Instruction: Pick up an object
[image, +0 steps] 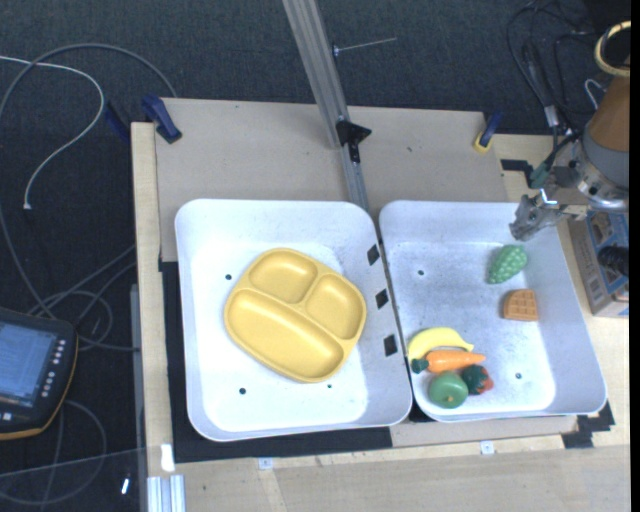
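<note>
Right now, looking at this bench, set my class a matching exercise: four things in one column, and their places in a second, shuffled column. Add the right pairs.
Things:
1. yellow plate
2. green grapes
3. waffle
4. banana

Places:
A. near the front left corner of the right bin, above the carrot
B. in the left bin
C. right bin, nearest the gripper
D. right bin, just in front of the grapes

Pairs: 1-B, 2-C, 3-D, 4-A
</note>
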